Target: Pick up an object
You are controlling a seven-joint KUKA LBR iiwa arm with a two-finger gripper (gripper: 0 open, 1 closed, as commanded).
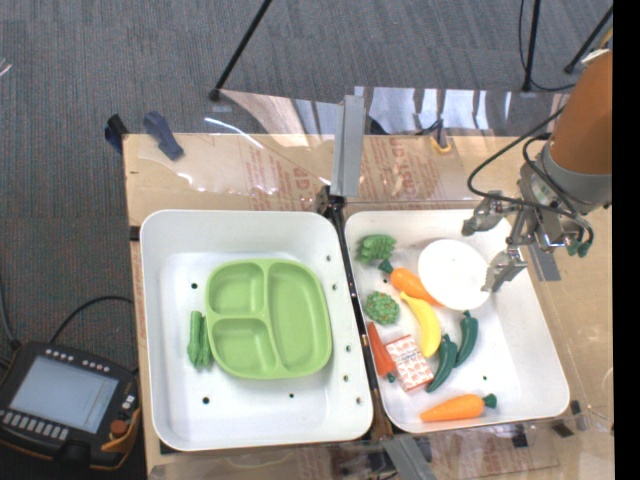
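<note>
The pincer (520,240) hangs with its fingers apart and nothing between them, over the right rim of the small round white plate (453,274) in the right white bin (548,363). The risk, I think, is that a straight descent meets only this flat plate — the fingers would slide on its thin edge and close on air. The easier objects lie further left and lower: the yellow plastic banana (424,323), the orange carrot (410,284) touching it, two dark green peppers (455,348), all crowded, so a finger could push one aside. The grey arm (585,138) with the orange band enters from the right, wrist pointing down, cables looping beside it.
</note>
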